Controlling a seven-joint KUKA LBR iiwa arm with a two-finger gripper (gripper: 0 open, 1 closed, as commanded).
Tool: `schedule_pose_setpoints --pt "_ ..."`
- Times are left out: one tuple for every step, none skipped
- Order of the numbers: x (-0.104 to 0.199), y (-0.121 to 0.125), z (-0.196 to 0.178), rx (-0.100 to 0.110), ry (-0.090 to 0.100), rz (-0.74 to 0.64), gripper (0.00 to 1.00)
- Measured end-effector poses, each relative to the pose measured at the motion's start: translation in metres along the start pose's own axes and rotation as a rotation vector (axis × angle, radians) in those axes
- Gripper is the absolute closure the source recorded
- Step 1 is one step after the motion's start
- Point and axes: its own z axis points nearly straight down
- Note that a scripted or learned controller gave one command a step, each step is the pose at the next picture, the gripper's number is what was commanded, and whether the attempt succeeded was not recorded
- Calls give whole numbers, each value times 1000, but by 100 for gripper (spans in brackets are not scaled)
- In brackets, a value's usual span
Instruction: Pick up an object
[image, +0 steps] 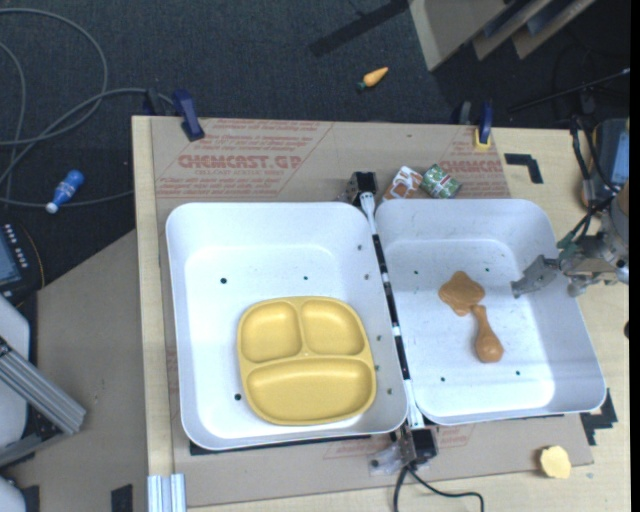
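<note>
Sitting mid right bin (560, 395), the tan spatula toy (472, 312) looks light and rigid, probably slick. Its narrow handle seems the best grab spot. The gripper (530, 280) hangs just right of it, can't tell its jaw state.

Both white bins (200, 240) are seen as smooth, glossy plastic — the yellow divided plate (305, 360) likewise smooth plastic, more matt

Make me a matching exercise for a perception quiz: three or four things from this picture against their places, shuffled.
Things:
1. yellow divided plate
2. brown spatula
3. blue clamp
4. gripper

Places:
A. inside the right bin
B. at the right bin's right side, above its floor
C. on the board's far left corner
D. inside the left bin

Pairs: 1-D, 2-A, 3-C, 4-B
</note>
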Motion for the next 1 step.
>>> schedule_pose_setpoints --pt "47 -46 107 12 7 0 0"
